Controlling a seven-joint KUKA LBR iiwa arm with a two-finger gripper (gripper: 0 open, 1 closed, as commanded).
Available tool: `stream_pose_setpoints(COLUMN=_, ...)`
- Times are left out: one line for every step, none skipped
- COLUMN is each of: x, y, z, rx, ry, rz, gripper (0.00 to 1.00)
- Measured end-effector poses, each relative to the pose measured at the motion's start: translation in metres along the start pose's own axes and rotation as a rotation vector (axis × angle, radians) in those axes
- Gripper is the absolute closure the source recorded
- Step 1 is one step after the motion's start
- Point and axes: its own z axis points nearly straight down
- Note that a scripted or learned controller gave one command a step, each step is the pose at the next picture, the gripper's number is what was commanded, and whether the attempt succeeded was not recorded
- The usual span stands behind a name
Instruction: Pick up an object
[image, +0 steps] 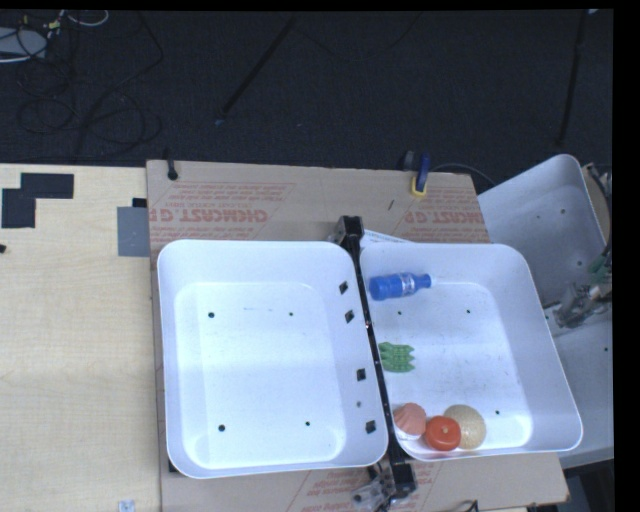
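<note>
**Where the Objects Lie: Right Bin, Five Items**

While both bins sit side by side on a printed cardboard sheet (300, 205), all five objects are in the right bin (520, 350). The left bin (250, 250) adjoins it along a black strip (365, 330) that runs between the two inner walls.

Object positions in the right bin:

1. A blue bottle (399, 286) lies on its side near the far inner corner, with its paler cap end pointing right.
2. A small green object (396, 357) lies against the inner wall, about halfway along it and well apart from the bottle.
3. A pink round piece (408, 418), a red round piece (442, 433) and a tan round piece (466, 425) form a row at the near wall. The red piece touches both neighbours and partly overlaps them.

A grey-white panel (540, 210) stands beyond the right bin's far right corner. Below it, at the right edge, is some hardware (590, 290), possibly cabling; it is too indistinct to identify.

A blue and yellow clamp (421, 172) grips the far edge of the cardboard. The cardboard rests on a pale wooden bench (70, 350)
</note>
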Motion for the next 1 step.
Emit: stream_pose_setpoints(x=0.0014, y=-0.0230, z=0.0905, rx=0.016, ry=0.007, rz=0.004, gripper=1.00)
